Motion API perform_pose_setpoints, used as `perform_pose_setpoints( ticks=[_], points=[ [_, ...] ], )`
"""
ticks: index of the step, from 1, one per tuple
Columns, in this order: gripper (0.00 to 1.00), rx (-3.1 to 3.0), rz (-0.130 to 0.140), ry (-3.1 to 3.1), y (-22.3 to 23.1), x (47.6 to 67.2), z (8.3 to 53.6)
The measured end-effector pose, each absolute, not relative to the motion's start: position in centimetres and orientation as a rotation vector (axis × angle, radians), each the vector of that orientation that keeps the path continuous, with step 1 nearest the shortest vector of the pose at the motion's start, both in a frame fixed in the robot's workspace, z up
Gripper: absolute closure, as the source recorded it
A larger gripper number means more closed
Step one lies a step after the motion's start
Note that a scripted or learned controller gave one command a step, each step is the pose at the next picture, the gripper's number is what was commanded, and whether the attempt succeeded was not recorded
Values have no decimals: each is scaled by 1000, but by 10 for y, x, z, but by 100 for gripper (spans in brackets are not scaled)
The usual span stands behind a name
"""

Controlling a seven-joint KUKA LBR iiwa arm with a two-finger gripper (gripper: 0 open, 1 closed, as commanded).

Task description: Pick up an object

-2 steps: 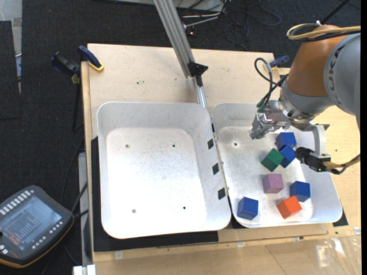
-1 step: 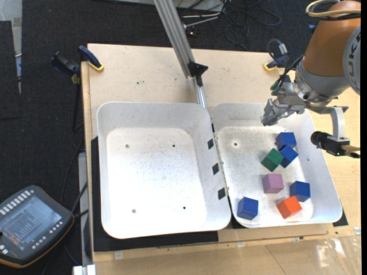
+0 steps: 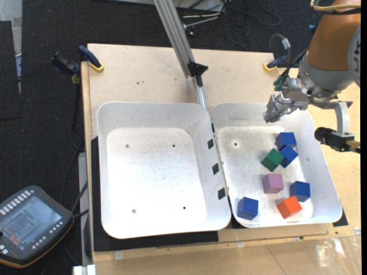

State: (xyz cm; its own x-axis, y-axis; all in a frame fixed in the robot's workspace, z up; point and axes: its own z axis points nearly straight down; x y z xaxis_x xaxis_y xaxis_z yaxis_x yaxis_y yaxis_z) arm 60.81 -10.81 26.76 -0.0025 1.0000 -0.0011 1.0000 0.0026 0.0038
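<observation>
The grey two-finger gripper [image 3: 274,112] hung over the far end of the right shallow white plastic bin [image 3: 238,129], near its back wall. It was too small and dark to tell whether it was spread or pressed together, and nothing showed in its grip.

All the things to pick lay in that right bin. Two small blue cubes [image 3: 286,139] [image 3: 289,153] sat close together, and a small green cube [image 3: 272,160] touched the nearer one. A small purple cube [image 3: 273,183] sat just below them. Another blue cube [image 3: 300,190] and a small orange cube [image 3: 289,207] sat side by side near the front. One more blue cube [image 3: 248,207] sat alone by the middle wall.

What could go wrong? The green and blue cubes were bunched up, so a finger might land on top of one and just push it away. Two cubes might get squeezed at once and both slip out. A tilted cube might twist free. The cubes near the front rim left little room for a finger beside the wall. The lone blue cube looked like the easiest one.

The left shallow white plastic bin [image 3: 114,153] lay beside the right one on a pale wooden bench [image 3: 143,67]. Both bins were speckled with small dark marks. A grey metal pole [image 3: 175,27] leaned over the bench. The floor around was dark, with cables at the back and a grey hand-held controller [image 3: 28,225] at the front left.
</observation>
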Motion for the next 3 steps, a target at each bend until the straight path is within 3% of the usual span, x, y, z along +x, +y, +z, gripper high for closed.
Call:
perform_pose_setpoints(
  ticks=[3],
  points=[
    [100, 2214, -1, 2232, 39, 590, 250]
  ],
)
